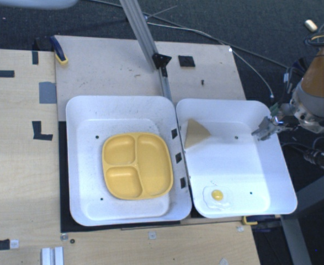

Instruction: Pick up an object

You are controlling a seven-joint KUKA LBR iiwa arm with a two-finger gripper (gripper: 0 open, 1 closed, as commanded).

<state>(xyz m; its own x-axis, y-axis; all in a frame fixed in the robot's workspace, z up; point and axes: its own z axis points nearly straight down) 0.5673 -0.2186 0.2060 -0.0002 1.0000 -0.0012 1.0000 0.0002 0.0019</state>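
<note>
A toy fried egg [216, 196], white with a yellow yolk, lies near the front of the right bin [272, 164]. A tan wedge-shaped piece [195, 133] rests at that bin's back left corner. A yellow three-compartment plate [137, 165] sits in the middle of the left bin [79, 148]. My gripper [266, 128] hovers at the right bin's far right rim, reaching in from the right, well away from the egg and the wedge. Nothing shows between its fingers.
A slanted metal pole [142, 29] crosses the bench behind the bins and ends at a black clamp [161, 61]. Cables [250, 65] trail over the dark floor at the back right. Black tape marks dot the wooden benchtop on the left.
</note>
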